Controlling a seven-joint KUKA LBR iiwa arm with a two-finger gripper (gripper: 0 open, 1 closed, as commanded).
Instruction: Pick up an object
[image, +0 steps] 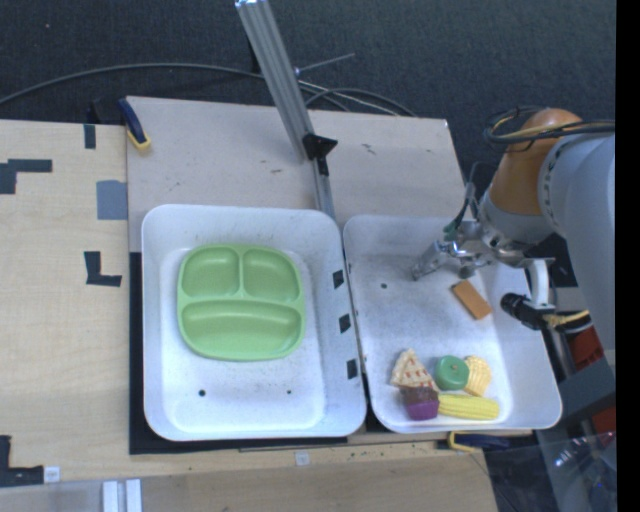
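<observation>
An orange-tan block (470, 299) lies flat in the right bin (400, 330), toward its upper right, long axis running diagonally from upper left to lower right. No label or legible writing can be made out on it or on the other items.

The gripper (432, 262) sits just above and left of the block, low over the bin floor, metal fingers (425, 266) pointing left and down — nothing is seen between them, and whether they are spread or closed cannot be told. The block appears apart from the fingers.

At the bin's lower edge — a cluster: pizza-slice toy (408, 369), purple piece (420, 403), green round piece (452, 372), two corn cobs (470, 406).

The left bin (160, 390) holds a green divided plate (241, 303).
</observation>
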